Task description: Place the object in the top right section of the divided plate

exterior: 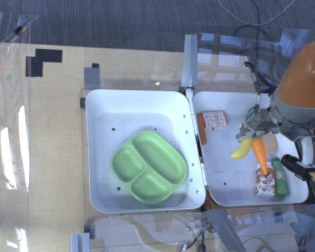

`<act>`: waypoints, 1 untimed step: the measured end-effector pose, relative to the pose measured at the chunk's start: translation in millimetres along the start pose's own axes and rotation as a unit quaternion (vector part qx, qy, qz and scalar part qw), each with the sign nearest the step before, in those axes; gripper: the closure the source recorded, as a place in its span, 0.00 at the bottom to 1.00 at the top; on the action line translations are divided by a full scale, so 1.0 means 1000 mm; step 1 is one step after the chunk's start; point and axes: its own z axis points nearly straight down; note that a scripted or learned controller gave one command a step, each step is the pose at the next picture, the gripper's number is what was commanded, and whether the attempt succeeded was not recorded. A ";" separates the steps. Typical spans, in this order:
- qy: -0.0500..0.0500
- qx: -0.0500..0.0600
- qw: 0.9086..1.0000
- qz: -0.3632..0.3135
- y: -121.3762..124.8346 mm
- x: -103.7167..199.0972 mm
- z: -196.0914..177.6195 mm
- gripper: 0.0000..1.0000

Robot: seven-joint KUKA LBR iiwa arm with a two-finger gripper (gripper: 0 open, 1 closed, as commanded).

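Nearest the camera, at the lower edge of the right bin (220,193), stands a small carton (264,182) with an orange and white printed face; its writing is too small to read; just beside it on the right lies a green bottle (280,178) with a dark cap, its label also unreadable; an orange carrot (259,154) with a green top lies lengthwise above the carton, touching a yellow banana (242,148) on its left; a tan block (270,142) peeks out just right of the carrot; farther up the bin sits a flat packet (214,119) with a red and white check pattern, no legible words, and an orange-red stick (201,128) lies along the bin's left wall

Left bin (102,140) holds the divided plate (149,166), light green, rounded, turned at an angle, with three hollow sections, all bare; it rests near the bin's middle, well apart from the toys

Gripper (256,121) hangs over the upper right of the right bin, above the carrot top and banana; its fingers are a blur of grey metal, and whether they are released or clenched cannot be told; grey arm (304,83) with its orange band fills the right side
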 end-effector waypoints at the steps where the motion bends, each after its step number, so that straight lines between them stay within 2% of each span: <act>1: 0.000 0.000 0.999 0.035 0.074 0.057 -0.027 1.00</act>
